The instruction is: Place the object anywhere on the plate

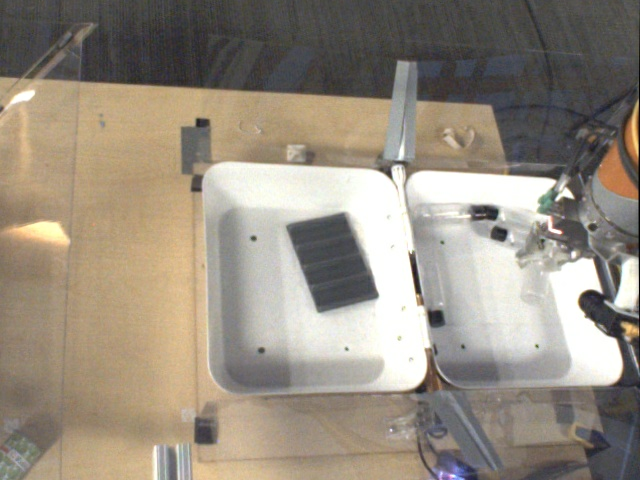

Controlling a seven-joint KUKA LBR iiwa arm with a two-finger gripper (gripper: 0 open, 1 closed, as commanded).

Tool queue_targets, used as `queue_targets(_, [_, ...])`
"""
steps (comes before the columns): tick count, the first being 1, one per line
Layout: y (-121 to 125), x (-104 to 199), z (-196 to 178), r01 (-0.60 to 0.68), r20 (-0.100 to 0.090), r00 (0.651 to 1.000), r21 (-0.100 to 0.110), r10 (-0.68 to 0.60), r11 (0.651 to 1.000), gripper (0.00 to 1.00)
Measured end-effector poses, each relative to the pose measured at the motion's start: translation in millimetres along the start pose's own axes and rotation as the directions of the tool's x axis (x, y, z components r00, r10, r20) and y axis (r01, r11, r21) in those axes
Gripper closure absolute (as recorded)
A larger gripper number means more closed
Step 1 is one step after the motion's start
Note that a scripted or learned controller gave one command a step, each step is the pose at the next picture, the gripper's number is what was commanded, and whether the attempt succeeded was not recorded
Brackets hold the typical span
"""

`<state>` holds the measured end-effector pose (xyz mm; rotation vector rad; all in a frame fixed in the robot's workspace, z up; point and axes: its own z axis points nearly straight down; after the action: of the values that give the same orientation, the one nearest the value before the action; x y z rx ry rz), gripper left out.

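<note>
Two shallow white bins sit side by side on the counter (120, 298), and the coming move turns on the gap between them. The left bin (225, 268) holds the plate (332, 261), a dark ridged slab lying flat near the bin's middle, its long axis running from about 11 o'clock to 5 o'clock. The right bin (470, 358) holds the arm's working end: the gripper (548, 243) hangs over the bin's 2 o'clock part, and how far its jaws stand apart cannot be told. A clear, pale object (535, 256) seems to lie at or just under it, too faint to say whether it is held. Small dark bits (484, 211) lie toward the bin's 12 o'clock edge. From the gripper, the plate lies at roughly 9 o'clock, well apart, across the shared bin walls.
</note>
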<state>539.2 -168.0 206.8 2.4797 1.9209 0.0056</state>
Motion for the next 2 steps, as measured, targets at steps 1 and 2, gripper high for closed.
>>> queue_targets(1, [19.8, -21.1, -39.3, -0.091, 0.001, 0.996, 0.002, 0.091, 0.996, 1.00])
queue_targets(2, [39.7, -15.8, -88.4, -0.255, 0.002, 0.967, 0.003, 0.255, 0.967, 1.00])
